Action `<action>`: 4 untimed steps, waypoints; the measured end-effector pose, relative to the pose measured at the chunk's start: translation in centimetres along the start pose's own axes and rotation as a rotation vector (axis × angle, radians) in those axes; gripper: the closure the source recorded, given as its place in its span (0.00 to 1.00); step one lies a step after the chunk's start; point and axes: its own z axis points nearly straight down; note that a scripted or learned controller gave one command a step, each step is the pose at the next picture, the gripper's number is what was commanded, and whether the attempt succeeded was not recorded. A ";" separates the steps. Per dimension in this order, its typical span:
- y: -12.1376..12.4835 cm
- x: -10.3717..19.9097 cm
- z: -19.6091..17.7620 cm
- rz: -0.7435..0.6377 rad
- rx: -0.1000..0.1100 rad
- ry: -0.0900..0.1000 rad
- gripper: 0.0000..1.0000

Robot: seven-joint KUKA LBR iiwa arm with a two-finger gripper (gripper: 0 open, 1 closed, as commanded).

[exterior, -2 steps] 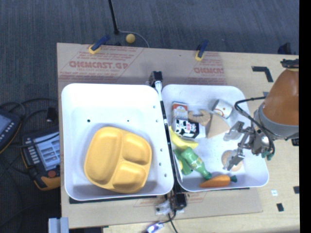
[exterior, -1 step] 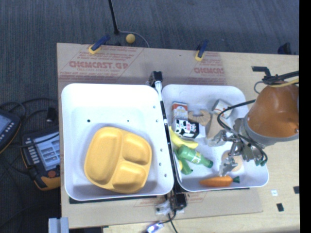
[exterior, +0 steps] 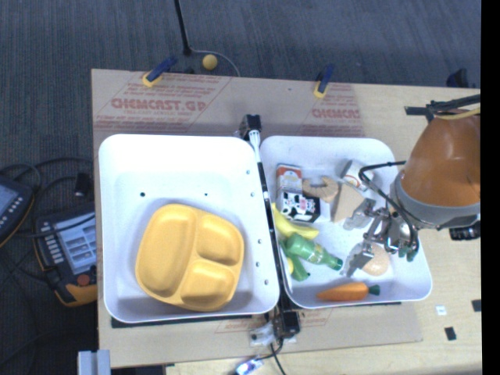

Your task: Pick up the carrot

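Observation:
The orange carrot (exterior: 342, 291) with a green stub end lies flat along the front wall of the right bin (exterior: 406, 287). My gripper (exterior: 355, 244) hangs low over the middle of that bin, a short way behind and slightly right of the carrot. It is open, with nothing between its fingers and one fingertip (exterior: 351, 266) close above the carrot. The orange-banded wrist (exterior: 445, 166) reaches in from the right.
Crowded left of the gripper are a green toy vegetable (exterior: 308, 251), a yellow banana (exterior: 293, 229), a small cow-print carton (exterior: 299, 205) and a tan block (exterior: 344, 199). A pale egg-like piece (exterior: 378, 266) sits right of the fingers. The left bin (exterior: 125, 162) holds a yellow divided tray (exterior: 190, 255).

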 end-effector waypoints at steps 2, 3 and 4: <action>0.4 0.5 4.9 -0.472 -0.002 0.009 0.00; 2.8 0.4 7.3 -0.898 -0.002 0.002 0.00; 5.1 0.7 -1.8 -1.534 -0.007 -0.003 0.00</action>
